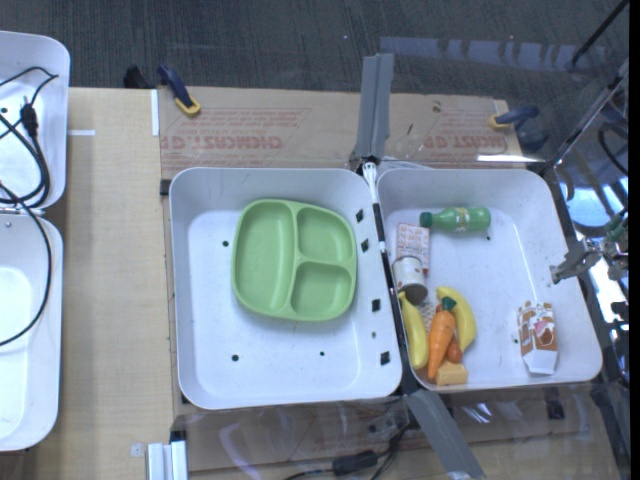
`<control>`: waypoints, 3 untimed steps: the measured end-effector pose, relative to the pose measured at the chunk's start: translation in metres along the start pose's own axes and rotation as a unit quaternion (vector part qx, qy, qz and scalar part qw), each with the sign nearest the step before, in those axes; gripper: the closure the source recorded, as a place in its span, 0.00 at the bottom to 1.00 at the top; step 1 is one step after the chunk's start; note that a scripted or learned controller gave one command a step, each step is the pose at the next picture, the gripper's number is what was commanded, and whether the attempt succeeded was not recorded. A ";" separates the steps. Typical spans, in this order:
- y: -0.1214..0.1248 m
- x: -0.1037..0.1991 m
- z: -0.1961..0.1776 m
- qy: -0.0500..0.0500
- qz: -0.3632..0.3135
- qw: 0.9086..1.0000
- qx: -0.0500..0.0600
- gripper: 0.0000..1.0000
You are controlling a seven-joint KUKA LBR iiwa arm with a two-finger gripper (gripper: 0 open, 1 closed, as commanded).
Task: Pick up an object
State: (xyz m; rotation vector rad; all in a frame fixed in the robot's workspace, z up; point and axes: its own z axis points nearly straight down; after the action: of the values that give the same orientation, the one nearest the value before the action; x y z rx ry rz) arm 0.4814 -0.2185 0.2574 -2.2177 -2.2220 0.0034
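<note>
A light green divided plate (295,260) lies in the left bin (200,368). The right bin (500,363) holds a green bottle (455,219) on its side near the back. Along its left wall lie a small red-and-white packet (412,240) and a can (408,272). Below these sit two yellow bananas (411,330), an orange carrot (440,340) and a small yellow block (452,374), all bunched together. A small white and orange carton (538,337) lies alone at the right front of that bin.
Brown cardboard (260,133) lies behind the bins, with clamps (178,90) at its corners. A grey metal post (375,108) rises between the bins. White trays with black cables (25,138) stand at the far left. Metal fittings (578,263) jut over the right bin's rim.
</note>
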 end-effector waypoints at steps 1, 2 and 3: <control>0.002 0.023 0.143 -0.004 -0.028 1.000 -0.010 0.00; -0.003 0.072 0.085 0.000 0.001 1.000 -0.001 0.00; 0.005 0.120 0.162 -0.002 -0.014 1.000 -0.006 0.00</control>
State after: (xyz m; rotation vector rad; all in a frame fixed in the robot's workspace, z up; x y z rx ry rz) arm 0.4860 -0.0989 0.0953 -2.1942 -2.2611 -0.0044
